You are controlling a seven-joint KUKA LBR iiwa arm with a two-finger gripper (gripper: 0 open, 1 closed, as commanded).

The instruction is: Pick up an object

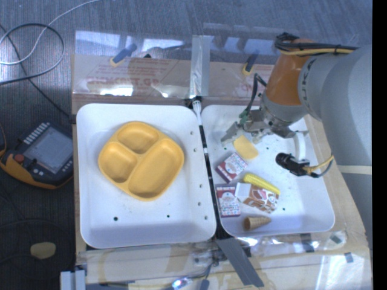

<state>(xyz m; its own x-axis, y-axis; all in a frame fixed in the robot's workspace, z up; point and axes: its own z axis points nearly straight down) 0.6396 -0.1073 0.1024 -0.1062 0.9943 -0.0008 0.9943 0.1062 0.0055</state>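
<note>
Gripper (242,127) low in right bin (320,213), at bin's upper left; grip state cannot be told. Pale yellow block (245,147) touching or just below gripper, unclear which. Below block: red-white carton (230,167), yellow banana-like piece (262,184), second carton (228,200), flat printed packet (259,198), cone (256,223). Left of block, in left bin (91,222): yellow divided plate (141,159).

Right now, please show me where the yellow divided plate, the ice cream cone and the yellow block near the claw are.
yellow divided plate (141,159), camera view, on the ridge between its compartments.
ice cream cone (256,223), camera view, middle of the cone.
yellow block (245,147), camera view, centre of its top face.
</note>
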